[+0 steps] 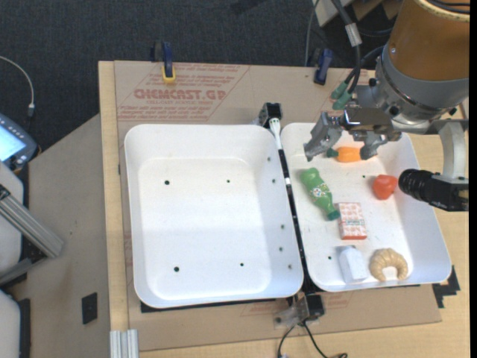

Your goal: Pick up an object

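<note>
gripper (344,142) open over orange piece (347,154) | green bottle (320,192) near

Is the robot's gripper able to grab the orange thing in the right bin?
Probably yes. The gripper hangs open right above the orange thing, which lies between its fingers' reach near the right bin's far end. Nothing covers it; the green bottle lies apart.

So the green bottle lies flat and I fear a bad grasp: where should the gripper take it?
Probably across the middle of the green bottle, coming straight down. It lies on its side, long axis running diagonally in the right bin, so the fingers should close across the narrow width. The carton sits close to its lower end, so stay mid-body.
</note>
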Robot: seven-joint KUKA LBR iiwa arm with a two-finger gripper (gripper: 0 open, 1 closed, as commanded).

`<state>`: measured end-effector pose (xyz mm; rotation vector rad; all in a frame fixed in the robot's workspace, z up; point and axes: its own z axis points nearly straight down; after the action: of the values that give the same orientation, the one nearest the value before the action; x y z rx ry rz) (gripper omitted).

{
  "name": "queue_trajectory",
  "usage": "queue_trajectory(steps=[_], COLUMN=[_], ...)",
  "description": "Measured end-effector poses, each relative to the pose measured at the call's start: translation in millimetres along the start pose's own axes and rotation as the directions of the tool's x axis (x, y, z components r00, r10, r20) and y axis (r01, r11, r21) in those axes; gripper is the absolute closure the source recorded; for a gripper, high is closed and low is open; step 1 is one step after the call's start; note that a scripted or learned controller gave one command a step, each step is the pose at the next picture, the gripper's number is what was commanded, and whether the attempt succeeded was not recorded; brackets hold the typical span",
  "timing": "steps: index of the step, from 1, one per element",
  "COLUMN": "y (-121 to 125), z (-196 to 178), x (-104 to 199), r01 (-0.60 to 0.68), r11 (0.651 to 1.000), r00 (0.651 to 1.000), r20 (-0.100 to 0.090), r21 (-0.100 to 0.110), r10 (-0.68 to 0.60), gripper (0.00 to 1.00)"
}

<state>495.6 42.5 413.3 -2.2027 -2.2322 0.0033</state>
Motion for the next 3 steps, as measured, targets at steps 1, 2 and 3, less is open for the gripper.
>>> queue_trajectory(steps=[1,2,3], y=[10,12,12], z=[123,105,105], x=[-9,-9,-9], r01=[-0.015,-0.014,-0.015], r11=[1.000,1.000,1.000], r00=[1.000,1.000,1.000], r20=[0.004,0.003,0.002], r21=[0.008,-0.008,-0.007], r10=[0.015,0.014,0.015], gripper=[0.00,1.00,0.00])
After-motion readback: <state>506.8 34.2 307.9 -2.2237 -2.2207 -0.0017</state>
